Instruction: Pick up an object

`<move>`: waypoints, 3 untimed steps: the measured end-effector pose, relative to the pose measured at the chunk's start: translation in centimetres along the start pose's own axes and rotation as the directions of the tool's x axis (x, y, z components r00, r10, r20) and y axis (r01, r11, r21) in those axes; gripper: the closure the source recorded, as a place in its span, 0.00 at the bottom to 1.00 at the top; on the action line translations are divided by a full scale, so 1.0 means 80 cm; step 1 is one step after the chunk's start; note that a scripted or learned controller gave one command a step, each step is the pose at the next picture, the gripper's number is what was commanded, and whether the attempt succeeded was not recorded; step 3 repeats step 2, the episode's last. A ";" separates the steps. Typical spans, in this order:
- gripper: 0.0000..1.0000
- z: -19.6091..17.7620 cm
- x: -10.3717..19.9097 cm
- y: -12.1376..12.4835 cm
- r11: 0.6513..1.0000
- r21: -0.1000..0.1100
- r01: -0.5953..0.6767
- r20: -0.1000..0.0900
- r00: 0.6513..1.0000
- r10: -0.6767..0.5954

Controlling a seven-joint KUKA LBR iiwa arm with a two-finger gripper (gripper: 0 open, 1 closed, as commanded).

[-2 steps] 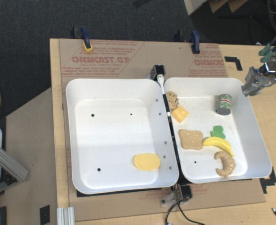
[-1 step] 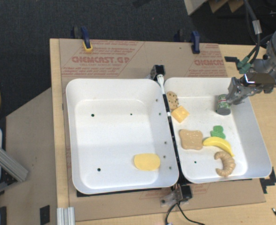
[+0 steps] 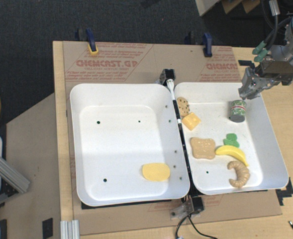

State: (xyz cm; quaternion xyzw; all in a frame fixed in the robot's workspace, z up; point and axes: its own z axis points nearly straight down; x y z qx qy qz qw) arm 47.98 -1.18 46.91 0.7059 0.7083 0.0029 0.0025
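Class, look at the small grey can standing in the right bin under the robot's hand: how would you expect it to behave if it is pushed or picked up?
The can stands upright on a small base, so a sideways push would probably tip it. Its round body would then likely roll across the smooth bin. It looks rigid, so the hand could probably squeeze it without denting.

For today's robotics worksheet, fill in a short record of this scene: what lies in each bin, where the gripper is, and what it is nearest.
left bin: yellow disc
right bin: can, cookie, cheese, toast, banana, green piece, croissant
gripper: above right bin's far right corner
nearest thing: can, just below the gripper
held: nothing seen
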 end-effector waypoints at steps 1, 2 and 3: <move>1.00 -0.057 0.028 0.000 1.000 0.000 0.000 0.000 1.000 0.000; 1.00 0.052 0.084 -0.002 1.000 0.017 0.001 0.000 1.000 -0.001; 1.00 0.052 0.084 -0.002 1.000 0.017 0.001 0.000 1.000 -0.001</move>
